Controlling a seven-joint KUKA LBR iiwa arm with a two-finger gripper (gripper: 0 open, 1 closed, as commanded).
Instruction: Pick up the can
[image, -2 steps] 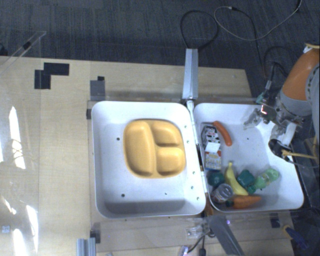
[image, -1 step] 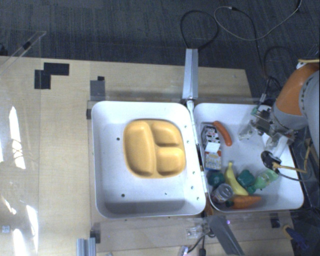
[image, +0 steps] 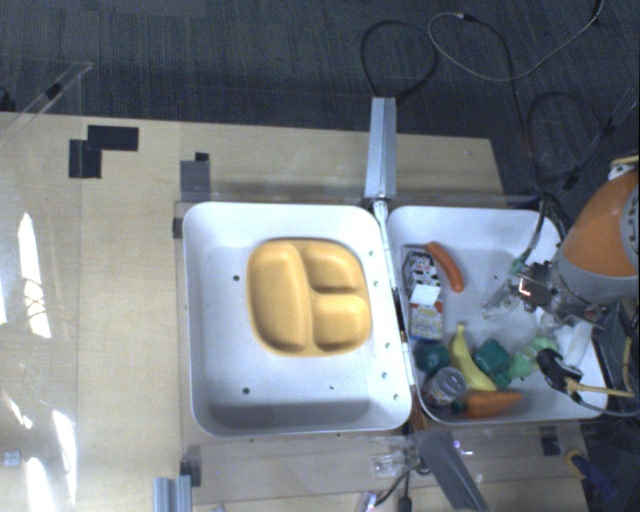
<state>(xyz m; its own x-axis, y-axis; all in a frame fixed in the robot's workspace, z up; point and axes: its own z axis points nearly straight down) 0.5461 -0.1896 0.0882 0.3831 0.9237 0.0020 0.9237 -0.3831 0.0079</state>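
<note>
Right now I see the can lying near the right bin's front-left corner, wedged between banana and carrot, while my gripper hovers well behind it, its opening impossible to judge.

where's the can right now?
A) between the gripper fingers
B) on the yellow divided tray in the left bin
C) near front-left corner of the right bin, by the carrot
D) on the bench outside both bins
C: the can stands in the front-left corner of the right bin, next to the carrot and banana, apart from the gripper.
</note>
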